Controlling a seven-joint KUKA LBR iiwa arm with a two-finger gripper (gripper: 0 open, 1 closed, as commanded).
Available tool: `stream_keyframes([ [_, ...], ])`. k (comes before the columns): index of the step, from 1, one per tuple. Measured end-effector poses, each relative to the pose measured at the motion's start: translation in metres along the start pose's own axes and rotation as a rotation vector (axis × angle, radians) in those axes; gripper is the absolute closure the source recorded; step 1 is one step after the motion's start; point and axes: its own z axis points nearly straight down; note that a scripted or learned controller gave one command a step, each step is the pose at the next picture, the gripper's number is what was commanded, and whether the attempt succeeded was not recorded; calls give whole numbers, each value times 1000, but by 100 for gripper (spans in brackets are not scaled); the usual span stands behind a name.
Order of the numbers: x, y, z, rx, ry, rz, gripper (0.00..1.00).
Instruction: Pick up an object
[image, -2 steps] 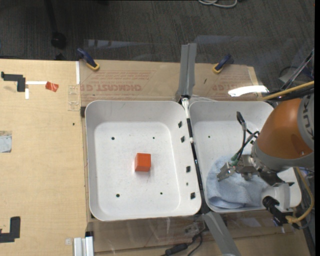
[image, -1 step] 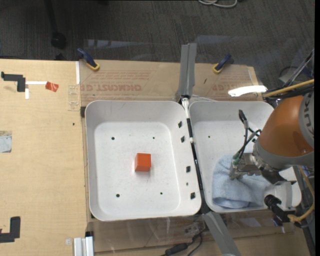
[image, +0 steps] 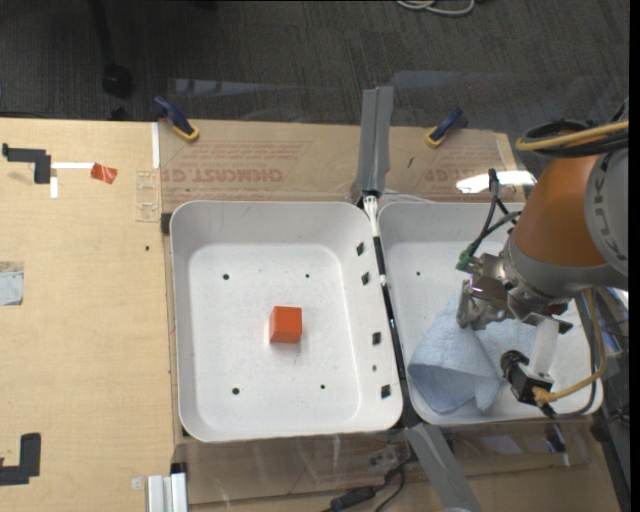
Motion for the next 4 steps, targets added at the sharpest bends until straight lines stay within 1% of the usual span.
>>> stream_keyframes([
  [1, 28, 96, -50, 0, -2, 123, 100],
  [2, 16, 152, -24, 1, -2, 112, 100],
  [3, 26, 149, -13, 1, -1, 421, 100],
  [4, 16, 123, -56, 1, -2, 733, 100],
])
